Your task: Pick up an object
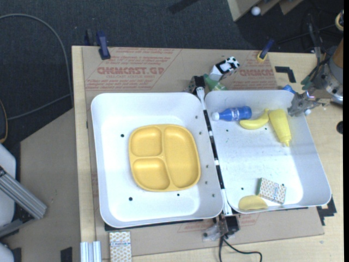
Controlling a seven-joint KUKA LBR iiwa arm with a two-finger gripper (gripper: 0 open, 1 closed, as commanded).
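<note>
The right bin (pixel 305 168) holds a blue plastic bottle (pixel 232 114) lying on its side at the back. Beside the bottle are a small banana (pixel 253 123) and a yellow squeeze bottle (pixel 280 125). Near the front wall lie a patterned square packet (pixel 271 190) and a flat yellow piece (pixel 252 203). My gripper (pixel 299 107) hangs at the bin's back right corner, just right of the squeeze bottle's top. Nothing can be seen in its grasp.
The left bin (pixel 109 190) carries a yellow divided plate (pixel 163 157). A black-and-white toy (pixel 226 66) sits behind the bins. Blue clamps (pixel 102 43) grip the board's back edge. A patterned packet (pixel 120 246) lies in front of the left bin.
</note>
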